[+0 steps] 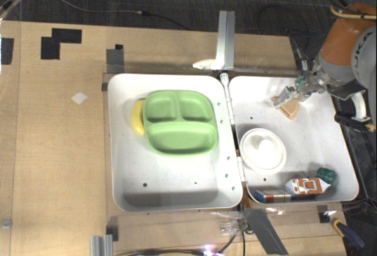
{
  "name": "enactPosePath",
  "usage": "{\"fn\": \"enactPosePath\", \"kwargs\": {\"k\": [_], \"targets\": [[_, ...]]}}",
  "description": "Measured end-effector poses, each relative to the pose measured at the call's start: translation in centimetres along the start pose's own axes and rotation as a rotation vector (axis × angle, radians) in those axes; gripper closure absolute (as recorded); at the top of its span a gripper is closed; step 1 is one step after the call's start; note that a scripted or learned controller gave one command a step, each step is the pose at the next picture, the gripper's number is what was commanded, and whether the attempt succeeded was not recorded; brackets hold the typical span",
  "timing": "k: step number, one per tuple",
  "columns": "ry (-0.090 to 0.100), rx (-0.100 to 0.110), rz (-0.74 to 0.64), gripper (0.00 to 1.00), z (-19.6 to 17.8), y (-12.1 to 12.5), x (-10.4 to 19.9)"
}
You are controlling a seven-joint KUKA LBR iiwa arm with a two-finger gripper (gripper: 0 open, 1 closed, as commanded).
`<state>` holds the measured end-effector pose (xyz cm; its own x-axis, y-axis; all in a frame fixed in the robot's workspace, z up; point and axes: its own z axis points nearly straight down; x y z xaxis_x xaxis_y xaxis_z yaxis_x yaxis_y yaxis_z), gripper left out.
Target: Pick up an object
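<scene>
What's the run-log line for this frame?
arm: over right bin | gripper: above tan block | grasp: unconfirmed | left bin: green tray

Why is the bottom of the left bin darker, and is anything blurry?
In the camera view, a soft grey shadow lies along the near wall of the left bin; the green plate looks sharp, while the gripper and the small tan block by it look fuzzy and hard to make out.

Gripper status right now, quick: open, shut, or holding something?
Gripper: cannot be told; it sits right above the tan block in the right bin.
</scene>
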<state>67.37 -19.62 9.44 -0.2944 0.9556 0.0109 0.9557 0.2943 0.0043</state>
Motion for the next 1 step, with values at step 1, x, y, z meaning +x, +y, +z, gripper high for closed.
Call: {"fn": "enactPosePath", "kwargs": {"k": [1], "targets": [[-0.013, -0.008, -0.002, 1.0, -1.23, 0.12, -0.33]]}}
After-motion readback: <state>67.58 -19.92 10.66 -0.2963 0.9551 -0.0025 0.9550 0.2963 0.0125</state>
